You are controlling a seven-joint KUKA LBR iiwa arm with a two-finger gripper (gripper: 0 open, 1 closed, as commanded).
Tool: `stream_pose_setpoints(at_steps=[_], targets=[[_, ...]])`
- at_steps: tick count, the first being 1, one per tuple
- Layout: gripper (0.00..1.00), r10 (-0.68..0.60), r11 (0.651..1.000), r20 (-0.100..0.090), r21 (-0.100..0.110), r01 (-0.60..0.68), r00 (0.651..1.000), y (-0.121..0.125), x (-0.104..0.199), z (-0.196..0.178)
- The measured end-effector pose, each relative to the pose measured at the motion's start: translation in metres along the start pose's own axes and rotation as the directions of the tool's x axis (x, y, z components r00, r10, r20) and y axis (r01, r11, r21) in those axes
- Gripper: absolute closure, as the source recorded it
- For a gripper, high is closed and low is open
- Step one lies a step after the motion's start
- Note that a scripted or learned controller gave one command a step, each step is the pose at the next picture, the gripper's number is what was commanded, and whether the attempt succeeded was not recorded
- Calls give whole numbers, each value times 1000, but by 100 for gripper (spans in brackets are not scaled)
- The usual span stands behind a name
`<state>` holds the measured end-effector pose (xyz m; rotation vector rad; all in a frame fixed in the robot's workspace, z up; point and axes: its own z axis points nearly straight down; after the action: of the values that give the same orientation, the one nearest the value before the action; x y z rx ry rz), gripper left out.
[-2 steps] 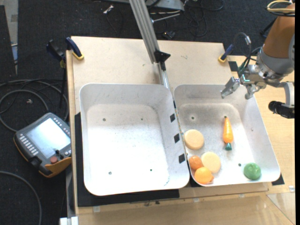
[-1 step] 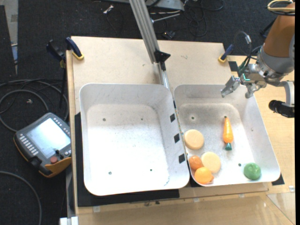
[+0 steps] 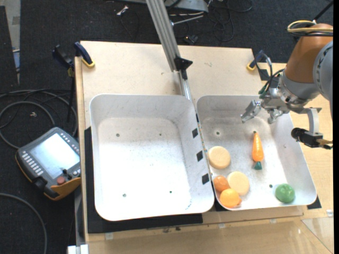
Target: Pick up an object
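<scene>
Front edge of right bin (image 3: 296,157): orange ball (image 3: 230,197), a second orange piece, a pale disc (image 3: 239,182) and green ball (image 3: 285,193); another disc (image 3: 219,156) mid-bin. Toy carrot (image 3: 257,148) lies right of centre, long axis along the bin's depth, tip toward far wall, green stem toward camera. Hand (image 3: 261,111) open, empty, above the far end of the bin; risk: fingers closing along the carrot's axis would squirt it out or pin it against the floor.

Two shallow white plastic bins (image 3: 140,115), matt and speckled with dark scuffs. Pale wooden worktop (image 3: 132,67), smooth, dull. Slanted silver metal rail (image 3: 161,23), brushed sheen. Small orange plastic carrot (image 3: 257,148), lightly glossy. Round green plastic ball (image 3: 285,193), shiny. Cream plastic discs (image 3: 219,156), matt. Bare metal fingers (image 3: 249,113), dull grey.
</scene>
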<state>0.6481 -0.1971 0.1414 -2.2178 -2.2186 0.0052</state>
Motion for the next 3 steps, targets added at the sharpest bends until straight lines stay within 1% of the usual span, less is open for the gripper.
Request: stream_pose_setpoints(at_steps=[1,2,3], targets=[[0,-2,1000,0,-1,2,1000,-1,1,50],[100,-3,1000,3,-9,3,1000,2,1,35],[100,-2,1000,4,-14,2,1000,5,-2,-29]])
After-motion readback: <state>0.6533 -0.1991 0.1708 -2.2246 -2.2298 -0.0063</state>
